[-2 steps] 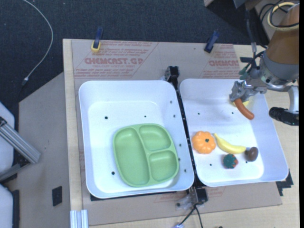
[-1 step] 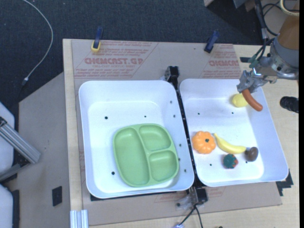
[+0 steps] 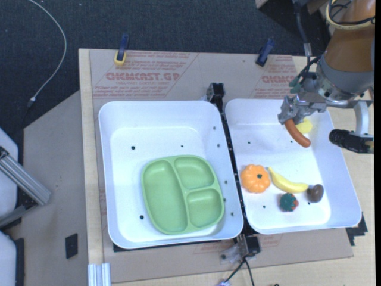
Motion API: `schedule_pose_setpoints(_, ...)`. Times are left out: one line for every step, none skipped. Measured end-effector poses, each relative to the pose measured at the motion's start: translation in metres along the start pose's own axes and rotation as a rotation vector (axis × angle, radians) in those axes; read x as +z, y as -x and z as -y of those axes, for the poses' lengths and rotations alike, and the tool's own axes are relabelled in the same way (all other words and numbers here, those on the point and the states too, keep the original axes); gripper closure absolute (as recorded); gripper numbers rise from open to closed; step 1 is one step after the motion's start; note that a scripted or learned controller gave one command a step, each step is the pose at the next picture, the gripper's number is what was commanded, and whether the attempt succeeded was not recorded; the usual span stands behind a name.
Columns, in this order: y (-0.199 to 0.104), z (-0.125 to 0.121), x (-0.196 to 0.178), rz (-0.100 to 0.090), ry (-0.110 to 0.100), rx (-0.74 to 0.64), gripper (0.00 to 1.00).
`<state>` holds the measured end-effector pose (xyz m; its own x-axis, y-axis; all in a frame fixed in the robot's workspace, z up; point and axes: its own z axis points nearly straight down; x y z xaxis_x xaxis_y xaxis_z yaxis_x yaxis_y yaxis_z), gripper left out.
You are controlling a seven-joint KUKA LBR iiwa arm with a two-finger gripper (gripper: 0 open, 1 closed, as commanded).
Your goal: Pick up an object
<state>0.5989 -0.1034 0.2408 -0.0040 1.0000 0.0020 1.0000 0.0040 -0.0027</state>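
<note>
My gripper (image 3: 293,117) hangs over the back part of the right bin (image 3: 333,219). It is shut on the upper end of a red-orange sausage (image 3: 299,134), which slants down to the right below the fingers. A small yellow object (image 3: 306,126) lies just behind the sausage, partly hidden by it. Toward the front of the same bin lie an orange pumpkin (image 3: 256,178), a yellow banana (image 3: 289,183), a small brown object (image 3: 315,192) and a green and red ball (image 3: 289,202).
The left bin (image 3: 119,136) holds a green divided plate (image 3: 181,192) near its front. A black divider (image 3: 229,154) runs between the bins. The arm's orange band (image 3: 351,46) rises at the back right. Clamps sit on the board's far edge.
</note>
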Motion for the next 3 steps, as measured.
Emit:
schedule_pose_setpoints(-0.048,0.007,0.012,0.0,0.0,-0.001,1.0)
schedule_pose_setpoints(-0.091,0.012,0.012,0.001,0.0,0.0,1.0)
schedule_pose_setpoints(-0.15,0.025,0.005,0.0,0.001,-0.002,1.0)
